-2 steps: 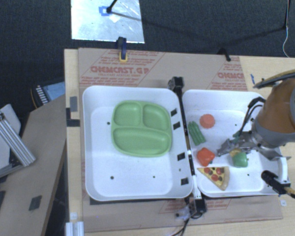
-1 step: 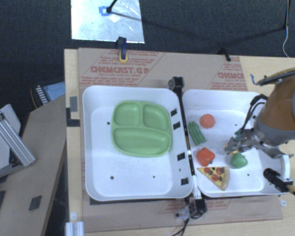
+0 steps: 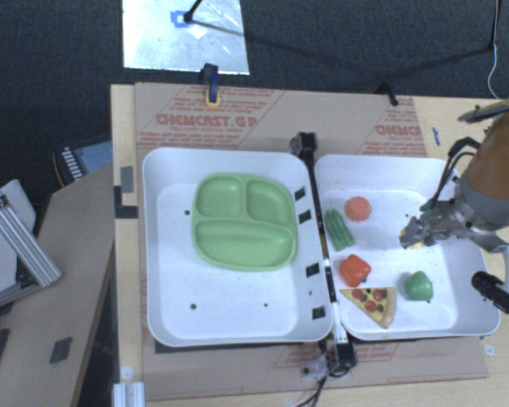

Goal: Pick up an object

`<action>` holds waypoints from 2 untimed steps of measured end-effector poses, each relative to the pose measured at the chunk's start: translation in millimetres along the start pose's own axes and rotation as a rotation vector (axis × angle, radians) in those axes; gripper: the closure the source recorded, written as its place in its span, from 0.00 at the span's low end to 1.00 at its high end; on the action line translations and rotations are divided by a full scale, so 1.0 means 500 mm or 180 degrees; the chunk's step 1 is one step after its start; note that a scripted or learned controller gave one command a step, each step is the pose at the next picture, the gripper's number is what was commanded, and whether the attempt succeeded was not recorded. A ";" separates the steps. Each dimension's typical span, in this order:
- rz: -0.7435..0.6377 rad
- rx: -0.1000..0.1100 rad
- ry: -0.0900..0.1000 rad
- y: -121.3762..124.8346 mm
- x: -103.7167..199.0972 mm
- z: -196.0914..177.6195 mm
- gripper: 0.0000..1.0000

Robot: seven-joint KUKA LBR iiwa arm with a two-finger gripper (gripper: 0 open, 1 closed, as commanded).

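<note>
The gripper [image 3: 413, 237] hovers in the right bin [image 3: 471, 316], at 3 o'clock of the tomato [image 3: 358, 209]; I cannot tell its state. I judge this the approach step. Next it should descend on one item, perhaps the pepper [image 3: 419, 286] at its 6 o'clock.

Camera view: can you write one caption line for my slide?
Robot gripper hovers over the right bin of toy food; a green plate sits in the left bin.

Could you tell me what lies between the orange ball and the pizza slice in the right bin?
In the camera view, a red pepper lies between the orange ball and pizza slice.
</note>
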State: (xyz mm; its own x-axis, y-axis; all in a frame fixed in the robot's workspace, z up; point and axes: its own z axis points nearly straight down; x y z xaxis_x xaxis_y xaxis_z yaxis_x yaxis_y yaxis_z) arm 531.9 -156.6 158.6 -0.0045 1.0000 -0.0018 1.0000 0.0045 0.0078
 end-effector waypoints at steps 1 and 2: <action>-0.0001 0.0003 0.0000 0.015 0.004 -0.090 1.00; -0.0001 0.0010 0.0002 0.018 0.003 -0.133 1.00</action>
State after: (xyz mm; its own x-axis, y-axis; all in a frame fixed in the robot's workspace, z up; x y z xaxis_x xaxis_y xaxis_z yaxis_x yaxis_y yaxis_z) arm 540.4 -154.7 225.3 -0.0048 1.0000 -0.0014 1.0000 0.0048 0.0047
